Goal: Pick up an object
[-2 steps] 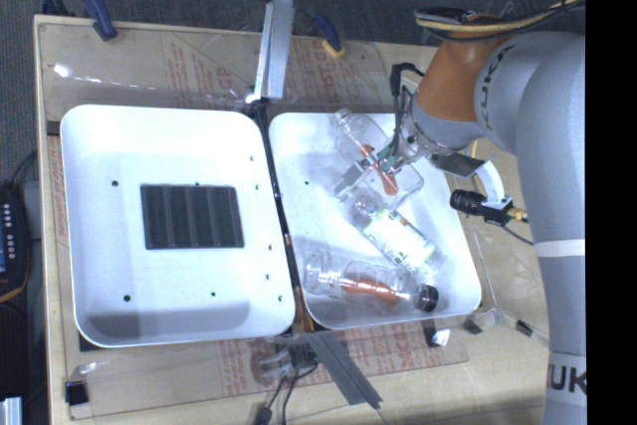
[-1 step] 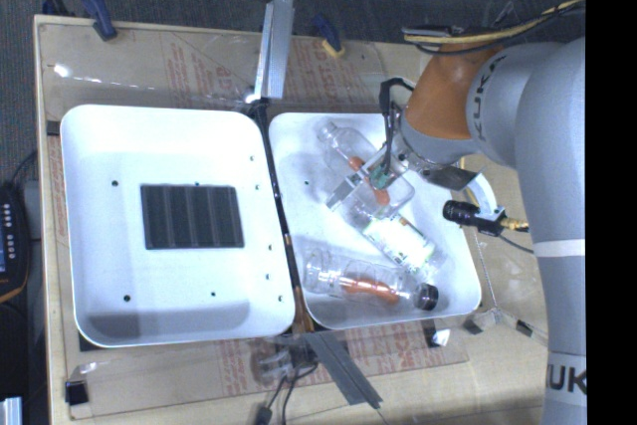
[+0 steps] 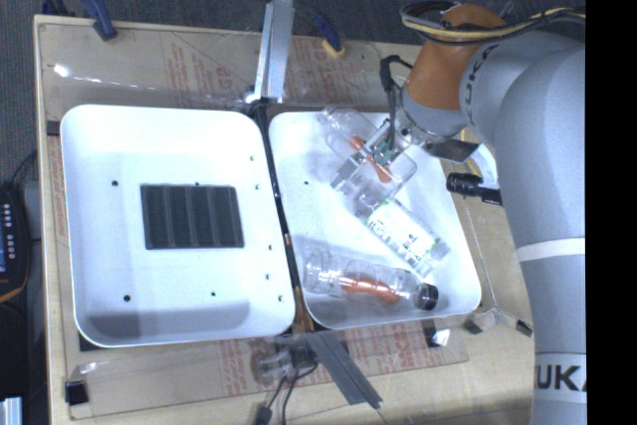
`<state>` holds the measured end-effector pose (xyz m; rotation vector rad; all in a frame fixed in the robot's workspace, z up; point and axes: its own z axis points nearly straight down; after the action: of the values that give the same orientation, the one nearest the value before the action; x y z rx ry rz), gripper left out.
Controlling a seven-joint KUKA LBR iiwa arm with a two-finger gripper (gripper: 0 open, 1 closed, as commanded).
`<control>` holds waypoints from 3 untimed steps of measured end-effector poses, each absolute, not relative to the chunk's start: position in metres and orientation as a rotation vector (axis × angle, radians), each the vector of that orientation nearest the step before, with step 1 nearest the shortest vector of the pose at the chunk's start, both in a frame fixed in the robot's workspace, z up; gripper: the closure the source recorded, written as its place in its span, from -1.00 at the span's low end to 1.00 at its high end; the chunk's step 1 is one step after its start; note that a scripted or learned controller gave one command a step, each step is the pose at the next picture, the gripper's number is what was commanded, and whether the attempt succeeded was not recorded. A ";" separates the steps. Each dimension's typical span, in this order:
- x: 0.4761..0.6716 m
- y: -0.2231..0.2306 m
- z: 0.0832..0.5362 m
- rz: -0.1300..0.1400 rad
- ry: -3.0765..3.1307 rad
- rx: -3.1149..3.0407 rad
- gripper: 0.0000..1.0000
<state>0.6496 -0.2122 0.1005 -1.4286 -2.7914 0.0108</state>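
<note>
Right bin (image 3: 299, 214): 2 clear bottles (image 3: 370, 285) | left bin (image 3: 90, 214): 1 dark grid (image 3: 192, 215)

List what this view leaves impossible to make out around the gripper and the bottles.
- Gripper: finger state unreadable against the glare of the clear bottle.
- Whether it grips that bottle: cannot tell.
- Lower bottle: its orange contents are too small to identify.
- Arm: base cut off by the bottom edge.

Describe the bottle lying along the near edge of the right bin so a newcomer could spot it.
Start at the right bin. Along its near wall lies a clear bottle on its side. Its black cap points right and an orange piece shows inside, unlike the green-labelled bottle lying diagonally above it.
</note>
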 end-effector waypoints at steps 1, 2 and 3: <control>0.654 -0.216 0.101 0.020 -2.757 -1.479 -1.00; 0.655 -0.217 0.101 0.020 -2.781 -1.446 -1.00; 0.655 -0.218 0.101 0.019 -2.802 -1.411 -1.00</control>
<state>0.6554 -0.2175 0.1009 -1.4107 -2.8022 0.0192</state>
